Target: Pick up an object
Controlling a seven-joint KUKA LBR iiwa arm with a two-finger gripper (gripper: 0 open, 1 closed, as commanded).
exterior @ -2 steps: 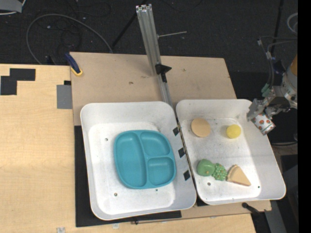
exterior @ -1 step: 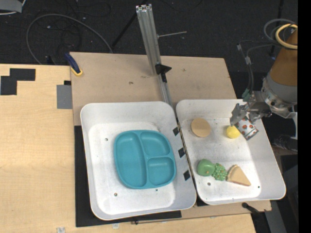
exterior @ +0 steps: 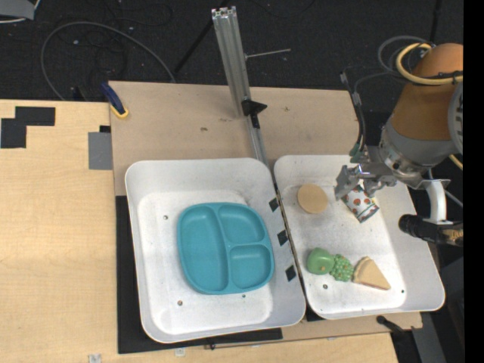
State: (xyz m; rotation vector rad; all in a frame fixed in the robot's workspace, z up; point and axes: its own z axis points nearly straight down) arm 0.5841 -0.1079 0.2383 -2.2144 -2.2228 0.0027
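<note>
The gripper (exterior: 357,190) pinches a spotted cup (exterior: 364,204) just above the right bin (exterior: 423,290), near a tan disc (exterior: 312,199); gripped at its rim, the tilted cup could slip free.

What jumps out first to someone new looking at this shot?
Probably the teal divided plate, alone in the left bin. Then the gripper over the right bin, right at a small spotted cup, with a tan disc beside it. Green toy grapes and a tan wedge lie nearer the front.
</note>
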